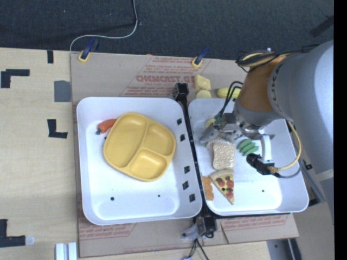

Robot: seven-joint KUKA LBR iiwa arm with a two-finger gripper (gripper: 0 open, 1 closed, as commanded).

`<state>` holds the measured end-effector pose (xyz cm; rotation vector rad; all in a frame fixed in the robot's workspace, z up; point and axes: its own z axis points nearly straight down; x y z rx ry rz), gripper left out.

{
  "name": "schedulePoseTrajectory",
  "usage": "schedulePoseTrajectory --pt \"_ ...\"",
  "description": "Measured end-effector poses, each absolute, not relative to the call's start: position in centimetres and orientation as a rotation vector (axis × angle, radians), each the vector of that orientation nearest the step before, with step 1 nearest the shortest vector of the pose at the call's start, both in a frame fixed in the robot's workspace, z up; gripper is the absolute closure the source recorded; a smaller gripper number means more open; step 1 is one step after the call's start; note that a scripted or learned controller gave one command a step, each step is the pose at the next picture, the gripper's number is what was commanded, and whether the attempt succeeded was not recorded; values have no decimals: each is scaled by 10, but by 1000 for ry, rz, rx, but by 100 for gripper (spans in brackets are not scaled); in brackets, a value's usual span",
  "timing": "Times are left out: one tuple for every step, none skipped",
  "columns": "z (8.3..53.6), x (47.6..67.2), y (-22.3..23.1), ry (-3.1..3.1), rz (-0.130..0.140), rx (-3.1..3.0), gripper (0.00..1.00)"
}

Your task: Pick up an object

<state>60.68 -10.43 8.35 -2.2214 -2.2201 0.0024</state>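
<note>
Reaching in from the right, the grey arm (303, 85) bends down over the right bin (271, 199), its orange band (255, 88) above the wrist. The tool (222, 131) hangs low at the top end of a beige cracker (223, 155); whether it is apart or together I cannot tell. A pizza slice (224, 184) lies just below the cracker, green beans (248, 145) beside it. The yellow plate (140, 145) sits in the left bin (92, 199).
</note>
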Motion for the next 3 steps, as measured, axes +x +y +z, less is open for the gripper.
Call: schedulePoseTrajectory --pt "84 665 -95 -2227 2 -2216 0" --pt "84 668 -100 -2223 2 -2219 0" --pt "85 644 -99 -2222 4 -2221 0"
